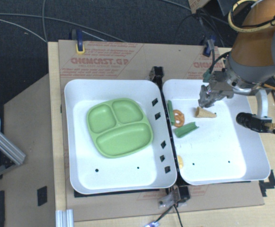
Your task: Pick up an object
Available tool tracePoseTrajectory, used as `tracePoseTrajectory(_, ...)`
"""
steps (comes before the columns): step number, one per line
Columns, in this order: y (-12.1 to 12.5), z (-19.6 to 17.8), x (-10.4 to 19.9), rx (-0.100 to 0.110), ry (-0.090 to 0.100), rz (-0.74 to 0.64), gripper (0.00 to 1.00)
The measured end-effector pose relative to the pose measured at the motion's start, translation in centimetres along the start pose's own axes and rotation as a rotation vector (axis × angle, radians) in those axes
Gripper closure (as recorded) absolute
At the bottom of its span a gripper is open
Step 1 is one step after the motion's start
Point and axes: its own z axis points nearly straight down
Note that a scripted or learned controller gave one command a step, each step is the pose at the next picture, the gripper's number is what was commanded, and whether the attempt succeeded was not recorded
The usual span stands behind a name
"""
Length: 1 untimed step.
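Two shallow white bins [80, 141] sit on the table. Over the right bin, the hand [207, 103], grip state unclear, hovers above a tan wedge-shaped piece [206, 112]; descending and closing likely comes next.

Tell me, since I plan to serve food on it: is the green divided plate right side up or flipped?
Right side up. The green divided plate lies flat in the left bin, its three compartments facing upward with nothing in them.
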Motion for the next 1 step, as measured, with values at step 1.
tracePoseTrajectory(1,-0.05,-0.38,4.92,-0.002,0.0,0.0,1.0)
